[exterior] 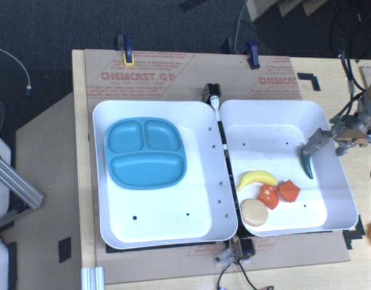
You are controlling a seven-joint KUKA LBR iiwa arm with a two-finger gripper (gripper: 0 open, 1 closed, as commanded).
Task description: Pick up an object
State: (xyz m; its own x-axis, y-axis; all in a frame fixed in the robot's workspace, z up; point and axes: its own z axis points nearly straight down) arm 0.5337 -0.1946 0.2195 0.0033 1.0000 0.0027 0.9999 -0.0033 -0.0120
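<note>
End effector point(315, 142) at the 3 o'clock edge of the right bin point(330, 219).

I cannot tell how far the end effector is open, and nothing is visible in it; a teal blade-like tip points down into the bin. Toward 7 o'clock from it lie a banana point(258, 178), two red pieces point(278, 193) and a beige round piece point(254, 212), close together. The left bin point(197, 213) carries a blue divided plate point(146, 153). Both bins rest on the table point(173, 65).

Glossy white plastic bins point(155, 234), matt smooth blue plastic divided plate point(147, 152), brown paper-covered board point(173, 71) under them
</note>
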